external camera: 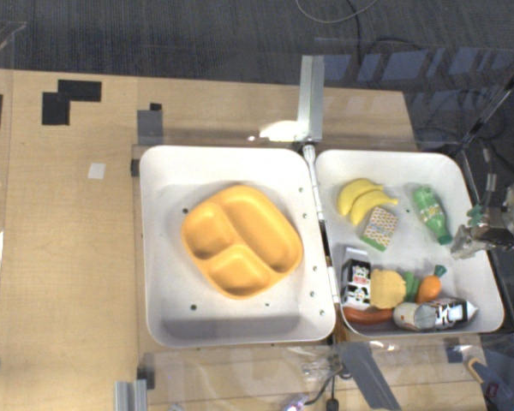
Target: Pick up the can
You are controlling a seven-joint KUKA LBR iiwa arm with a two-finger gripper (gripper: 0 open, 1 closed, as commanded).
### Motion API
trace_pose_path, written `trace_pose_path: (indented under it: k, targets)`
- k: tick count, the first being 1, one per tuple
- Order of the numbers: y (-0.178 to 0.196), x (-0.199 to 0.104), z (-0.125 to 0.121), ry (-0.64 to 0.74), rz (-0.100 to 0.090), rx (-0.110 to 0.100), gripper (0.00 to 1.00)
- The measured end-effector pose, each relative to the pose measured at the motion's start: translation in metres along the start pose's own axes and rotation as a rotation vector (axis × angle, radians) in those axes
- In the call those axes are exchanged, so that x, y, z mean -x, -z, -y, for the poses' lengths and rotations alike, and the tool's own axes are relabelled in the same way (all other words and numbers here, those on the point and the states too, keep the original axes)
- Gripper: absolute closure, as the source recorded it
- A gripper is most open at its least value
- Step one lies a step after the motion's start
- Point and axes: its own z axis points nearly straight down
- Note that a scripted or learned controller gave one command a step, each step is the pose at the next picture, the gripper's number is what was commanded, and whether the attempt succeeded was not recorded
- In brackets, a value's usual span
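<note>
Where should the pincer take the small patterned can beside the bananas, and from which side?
Probably its mid-body, from straight above: the small green-and-white patterned can seems to lie on its side. The yellow bananas crowd its upper end, but bare floor of the right white bin flanks its long sides.

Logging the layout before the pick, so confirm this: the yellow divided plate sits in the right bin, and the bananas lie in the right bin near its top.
Not quite. The yellow divided plate sits in the left bin, not the right one. The bananas do lie in the right bin near its top. The camera view shows both.
</note>
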Motion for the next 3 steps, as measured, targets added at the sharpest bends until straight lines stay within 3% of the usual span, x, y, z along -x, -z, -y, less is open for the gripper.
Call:
trace_pose_path:
  k: [1, 2, 3]
  targets:
    - [0.065, -0.020, -0.011, -0.015, 0.001, 0.002, 1.00]
    - [0.065, -0.020, -0.011, -0.015, 0.001, 0.002, 0.00]
    - [0.076, -0.021, -0.013, -0.008, 0.003, 0.008, 1.00]
